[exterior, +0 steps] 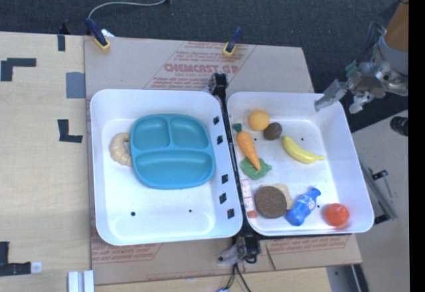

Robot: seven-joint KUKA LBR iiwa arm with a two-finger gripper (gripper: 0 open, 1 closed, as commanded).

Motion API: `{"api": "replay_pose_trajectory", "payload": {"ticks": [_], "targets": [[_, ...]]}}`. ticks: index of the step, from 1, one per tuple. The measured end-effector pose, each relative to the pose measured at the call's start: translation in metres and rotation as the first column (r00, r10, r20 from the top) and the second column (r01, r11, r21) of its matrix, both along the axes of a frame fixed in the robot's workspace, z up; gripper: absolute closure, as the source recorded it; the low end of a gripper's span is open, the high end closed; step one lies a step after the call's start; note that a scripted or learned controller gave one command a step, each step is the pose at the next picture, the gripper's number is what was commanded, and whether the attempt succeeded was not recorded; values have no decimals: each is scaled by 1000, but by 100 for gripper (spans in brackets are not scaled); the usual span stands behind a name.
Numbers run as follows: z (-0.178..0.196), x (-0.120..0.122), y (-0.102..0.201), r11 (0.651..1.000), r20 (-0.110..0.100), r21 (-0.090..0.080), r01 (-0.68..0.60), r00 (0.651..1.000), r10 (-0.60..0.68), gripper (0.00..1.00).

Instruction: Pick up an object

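Note:
The right bin [345, 151] holds an orange [259, 119], a small brown ball [272, 130], a carrot [246, 146] with green leaves, a banana [302, 151], a round brown patty [270, 200], a blue bottle [303, 206] lying on its side and a red tomato [337, 215]. My gripper [343, 99] hangs over the bin's far right corner, above and to the right of the banana. Its fingers [329, 97] stand apart, open, with nothing between them.
The left bin [106, 204] bears a blue divided plate [172, 150] and a beige pastry [120, 148] by its left side. A black clip [219, 83] joins the bins at the far edge. Both bins rest on cardboard [153, 65] held by yellow-and-blue clamps [98, 33].

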State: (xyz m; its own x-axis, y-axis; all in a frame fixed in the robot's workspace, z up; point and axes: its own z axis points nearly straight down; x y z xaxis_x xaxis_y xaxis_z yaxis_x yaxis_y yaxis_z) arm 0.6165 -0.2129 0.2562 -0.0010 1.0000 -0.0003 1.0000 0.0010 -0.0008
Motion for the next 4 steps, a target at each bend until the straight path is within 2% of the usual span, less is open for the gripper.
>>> {"api": "replay_pose_trajectory", "payload": {"ticks": [1, 2, 3, 4], "targets": [[-79, -31, 77, 1000, -2, 2, -1, 1000, 1, 0], [-170, 23, 99, 1000, 6, -3, 0, 1000, 0, 0], [-171, 52, 108, 1000, 3, 0, -1, 1000, 1, 0], [-160, 52, 108, 1000, 3, -2, -1, 1000, 1, 100]]}}
